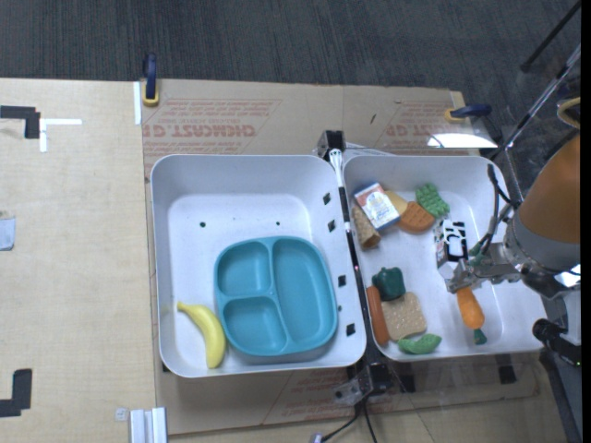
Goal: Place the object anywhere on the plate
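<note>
Blue plate [275, 295] in left bin [185, 178]; banana [207, 330] beside it. Gripper [464, 280] in right bin [489, 335], directly above carrot [471, 310]; finger spread indeterminate. Toy food clutter left of carrot.

Claw [464, 280] above carrot [471, 310]

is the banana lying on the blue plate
No, the yellow banana lies on the floor of the left white bin, beside the lower left edge of the blue three-compartment plate.
</note>
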Controlling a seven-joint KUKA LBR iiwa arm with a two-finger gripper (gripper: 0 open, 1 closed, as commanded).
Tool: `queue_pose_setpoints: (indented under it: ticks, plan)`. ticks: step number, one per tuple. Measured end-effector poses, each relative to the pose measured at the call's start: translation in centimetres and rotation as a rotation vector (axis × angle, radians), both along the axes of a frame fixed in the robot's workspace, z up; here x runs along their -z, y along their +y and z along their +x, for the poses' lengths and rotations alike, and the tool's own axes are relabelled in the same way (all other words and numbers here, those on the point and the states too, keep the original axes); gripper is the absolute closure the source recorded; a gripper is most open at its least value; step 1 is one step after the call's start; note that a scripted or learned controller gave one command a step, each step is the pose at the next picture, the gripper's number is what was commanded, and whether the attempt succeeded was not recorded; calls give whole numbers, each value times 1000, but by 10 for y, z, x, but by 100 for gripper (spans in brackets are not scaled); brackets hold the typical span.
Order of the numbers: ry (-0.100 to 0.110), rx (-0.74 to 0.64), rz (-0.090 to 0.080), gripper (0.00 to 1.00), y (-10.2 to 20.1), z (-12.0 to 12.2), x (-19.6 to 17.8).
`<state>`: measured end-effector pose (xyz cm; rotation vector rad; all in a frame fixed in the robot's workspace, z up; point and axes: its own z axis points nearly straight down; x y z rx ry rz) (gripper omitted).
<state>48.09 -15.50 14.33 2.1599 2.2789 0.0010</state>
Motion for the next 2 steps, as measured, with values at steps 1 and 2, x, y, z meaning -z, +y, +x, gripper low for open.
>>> queue_pose_setpoints:
  ticks: [1,2]
  plan:
    - [2,60,0,100,91,-2,-76]
    - [5,85,0,100,149,-3,-47]
